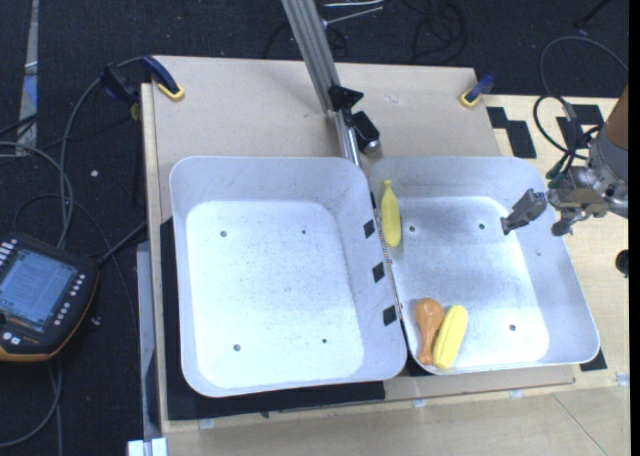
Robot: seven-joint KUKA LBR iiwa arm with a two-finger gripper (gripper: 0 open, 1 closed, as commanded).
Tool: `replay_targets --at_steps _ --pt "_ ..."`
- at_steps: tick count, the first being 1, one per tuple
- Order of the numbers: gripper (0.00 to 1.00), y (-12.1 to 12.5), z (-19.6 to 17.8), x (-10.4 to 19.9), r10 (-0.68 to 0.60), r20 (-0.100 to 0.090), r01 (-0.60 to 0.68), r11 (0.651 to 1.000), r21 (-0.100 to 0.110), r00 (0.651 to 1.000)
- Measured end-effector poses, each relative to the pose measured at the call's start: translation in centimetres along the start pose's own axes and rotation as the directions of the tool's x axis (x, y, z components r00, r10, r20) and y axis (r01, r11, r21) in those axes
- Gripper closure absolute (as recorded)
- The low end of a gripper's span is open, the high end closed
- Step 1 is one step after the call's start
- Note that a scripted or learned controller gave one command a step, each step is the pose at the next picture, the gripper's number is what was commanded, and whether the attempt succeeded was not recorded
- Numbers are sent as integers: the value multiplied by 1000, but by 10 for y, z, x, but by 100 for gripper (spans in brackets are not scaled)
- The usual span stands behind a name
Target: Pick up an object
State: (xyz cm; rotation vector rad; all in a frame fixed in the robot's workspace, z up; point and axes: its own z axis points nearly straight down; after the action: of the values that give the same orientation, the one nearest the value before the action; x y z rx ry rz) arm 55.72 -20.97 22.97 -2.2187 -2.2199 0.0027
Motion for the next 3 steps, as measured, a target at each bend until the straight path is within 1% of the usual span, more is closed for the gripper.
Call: replay_targets --at_steps 2,3 --pt "0 -3 125 1 0 -1 0 1000 2 1000" --pt "100 -2 112 0 0 1 0 1000 -4 1000"
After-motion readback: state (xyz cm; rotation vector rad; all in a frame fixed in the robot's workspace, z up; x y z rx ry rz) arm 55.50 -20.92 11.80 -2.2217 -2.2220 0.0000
